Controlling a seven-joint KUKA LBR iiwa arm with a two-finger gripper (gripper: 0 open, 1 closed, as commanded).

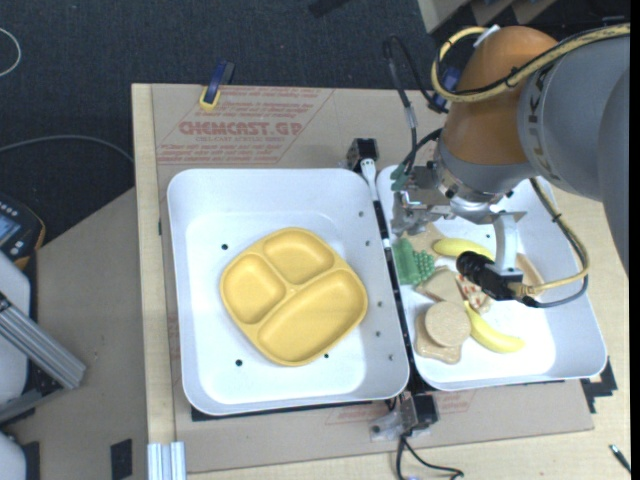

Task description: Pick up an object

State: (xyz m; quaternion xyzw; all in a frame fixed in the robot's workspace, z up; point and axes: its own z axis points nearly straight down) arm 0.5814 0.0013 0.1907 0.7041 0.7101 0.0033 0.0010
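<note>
The gripper hangs in the right bin, just above the green toy; I cannot tell how it is set.

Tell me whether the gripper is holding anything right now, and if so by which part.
It cannot be told. The gripper is low in the right bin, over the toy food near the green piece, but the wrist hides what lies beneath it.

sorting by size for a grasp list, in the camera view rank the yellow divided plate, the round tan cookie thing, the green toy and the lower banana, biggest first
1. yellow divided plate, by far the largest
2. round tan piece
3. lower banana, close to the tan piece in area, so that order is unsure
4. green toy, partly under the arm
</note>
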